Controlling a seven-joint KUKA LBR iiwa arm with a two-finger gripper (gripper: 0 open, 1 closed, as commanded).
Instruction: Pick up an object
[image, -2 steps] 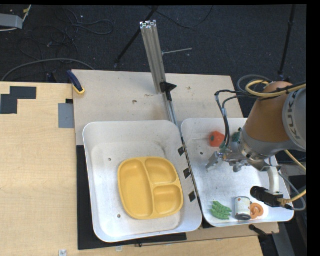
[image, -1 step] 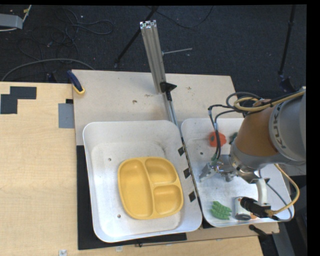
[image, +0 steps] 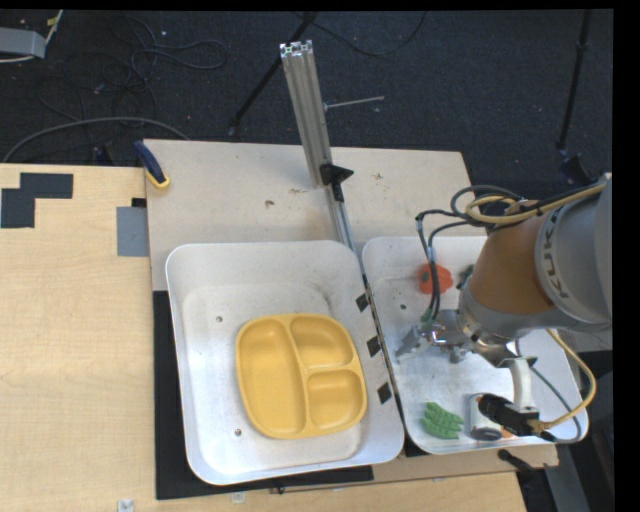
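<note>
Hovering low in the right bin (image: 560, 400), the claw (image: 432, 338) is too hidden under the wrist to read. Pickable: orange piece (image: 434, 279) near the far wall, knobbly green piece (image: 441, 421) at the near edge. Risk: small, smooth targets slip or get nudged against walls. Left bin (image: 200, 300) holds a glossy yellow divided plate (image: 300, 374).

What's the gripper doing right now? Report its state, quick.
Gripper: down in the right bin, near the orange object; whether it is holding anything cannot be told from this view.
</note>
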